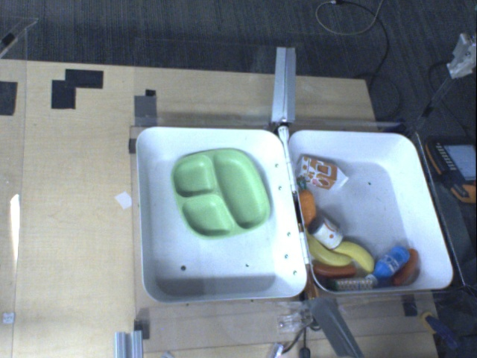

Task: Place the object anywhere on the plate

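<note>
Green three-compartment plastic plate (221, 192) sits in left white bin (156, 267); yellow plastic banana (344, 253) in right white bin (417, 170); end effector state: cannot tell.

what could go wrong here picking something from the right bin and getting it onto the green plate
1. The banana, carrot, blue bottle and small white item crowd the right bin's near-left corner, so a grasp may catch two things or slip.
2. They lie against the bin wall, which could block a finger.
3. The green plate has raised dividers; something round like the bottle might roll off into the left bin.
</note>
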Controlling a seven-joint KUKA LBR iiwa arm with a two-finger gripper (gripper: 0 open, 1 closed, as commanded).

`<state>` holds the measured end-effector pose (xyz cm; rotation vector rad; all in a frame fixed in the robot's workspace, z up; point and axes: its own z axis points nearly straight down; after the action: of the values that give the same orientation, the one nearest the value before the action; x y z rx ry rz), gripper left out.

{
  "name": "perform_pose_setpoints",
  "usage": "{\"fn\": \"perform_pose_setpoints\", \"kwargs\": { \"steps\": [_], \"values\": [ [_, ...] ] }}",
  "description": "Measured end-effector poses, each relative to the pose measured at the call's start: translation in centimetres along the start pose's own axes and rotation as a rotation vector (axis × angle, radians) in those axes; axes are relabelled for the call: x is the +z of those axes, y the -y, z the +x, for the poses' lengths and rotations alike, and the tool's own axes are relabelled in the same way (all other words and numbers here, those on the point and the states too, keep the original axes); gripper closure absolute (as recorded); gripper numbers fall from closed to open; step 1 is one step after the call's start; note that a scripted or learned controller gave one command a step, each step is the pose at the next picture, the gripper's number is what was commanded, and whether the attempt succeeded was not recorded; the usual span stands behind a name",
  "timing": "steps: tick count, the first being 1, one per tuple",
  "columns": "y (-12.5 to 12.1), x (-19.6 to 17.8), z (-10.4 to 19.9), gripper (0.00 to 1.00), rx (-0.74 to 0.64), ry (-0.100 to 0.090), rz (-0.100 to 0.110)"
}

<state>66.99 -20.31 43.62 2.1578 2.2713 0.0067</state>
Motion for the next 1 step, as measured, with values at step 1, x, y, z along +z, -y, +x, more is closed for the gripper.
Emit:
{"fn": "perform_pose_setpoints", "kwargs": {
  "steps": [1],
  "values": [
    [1.66,17.23,12.49,1.00,-0.089,-0.003,0.004]
  ]
}}
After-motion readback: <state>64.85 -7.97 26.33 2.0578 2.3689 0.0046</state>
